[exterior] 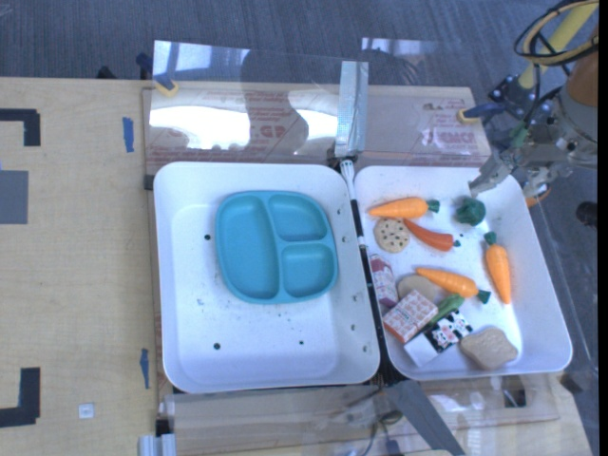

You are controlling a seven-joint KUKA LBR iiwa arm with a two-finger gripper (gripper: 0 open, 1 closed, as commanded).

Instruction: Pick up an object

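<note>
The right bin holds several toy foods: a carrot at the back, a round cookie, a red chili, a green broccoli piece, two more carrots, a cracker box, a black-and-white pack and a tan bread roll. My gripper hangs over the bin's back right corner, just above and right of the broccoli, and it holds nothing that I can see.
The left bin carries a blue divided plate. A clear plastic wall stands behind both bins. Yellow cables loop above the arm at the top right. Wooden bench lies to the left.
</note>
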